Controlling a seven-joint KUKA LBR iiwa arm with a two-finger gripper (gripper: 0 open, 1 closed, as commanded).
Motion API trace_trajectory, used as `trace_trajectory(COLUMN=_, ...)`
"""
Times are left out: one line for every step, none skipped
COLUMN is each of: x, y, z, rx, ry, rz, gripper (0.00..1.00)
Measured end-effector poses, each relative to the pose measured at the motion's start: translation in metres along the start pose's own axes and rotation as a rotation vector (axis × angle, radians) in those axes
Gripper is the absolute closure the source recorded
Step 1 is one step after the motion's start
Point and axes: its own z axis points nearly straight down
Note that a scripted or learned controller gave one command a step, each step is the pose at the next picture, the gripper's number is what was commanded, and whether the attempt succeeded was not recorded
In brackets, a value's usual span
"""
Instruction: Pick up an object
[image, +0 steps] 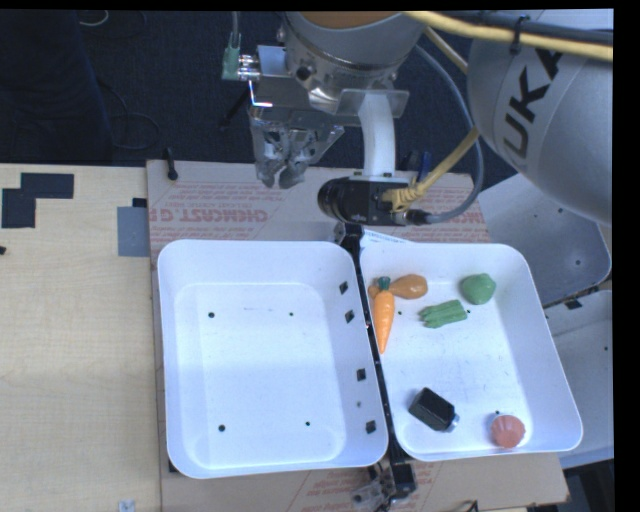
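My gripper hangs high above the cardboard behind the left bin's far edge, away from every object. All the objects lie in the right bin. An orange carrot with a green top rests against the divider side. Beside it sits a rounded orange piece. A long green vegetable and a round green item lie toward the far right. A black block and a pink-red ball sit near the front edge.
The grey arm body and its cables loom over the right bin's far corner. A black mount stands behind the divider. Cardboard lies under both bins; a wooden benchtop stretches to the left.
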Motion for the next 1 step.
trace_trajectory(x=0.0, y=0.0164, z=-0.0147, rx=-0.002, ry=0.001, rz=0.001, gripper=1.0)
